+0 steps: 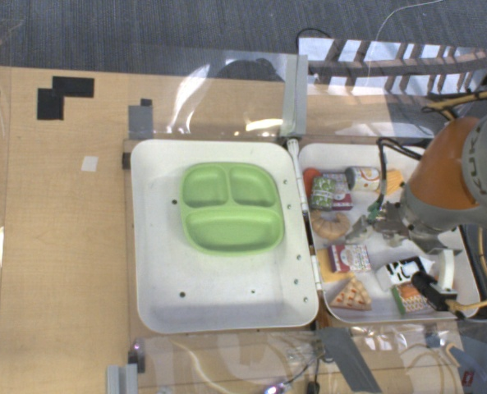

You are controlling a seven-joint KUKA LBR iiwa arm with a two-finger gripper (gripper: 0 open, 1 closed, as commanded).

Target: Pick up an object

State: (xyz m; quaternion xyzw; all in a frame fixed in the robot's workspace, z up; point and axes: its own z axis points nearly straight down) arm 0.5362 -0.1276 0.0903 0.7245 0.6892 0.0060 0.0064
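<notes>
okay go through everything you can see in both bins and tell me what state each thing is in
Green plate: flat, right side up, in left bin.
Pizza slice: lying flat, right bin.
Red packet: lying flat, right bin.
Claw: low over right bin, grip unclear.

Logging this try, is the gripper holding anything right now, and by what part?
Cannot be told. The gripper is low in the right bin among the toy food.

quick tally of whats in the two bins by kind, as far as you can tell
Green divided plate, in the left bin: 1
Pizza-slice toy, right bin: 1
Round cookie-like item: 1
Red-and-green packet: 1
Small can lying down: 1
Red-and-white packet: 1
Black-and-white item: 1
Total: 7 distinguishable; the arm hides others.
</notes>
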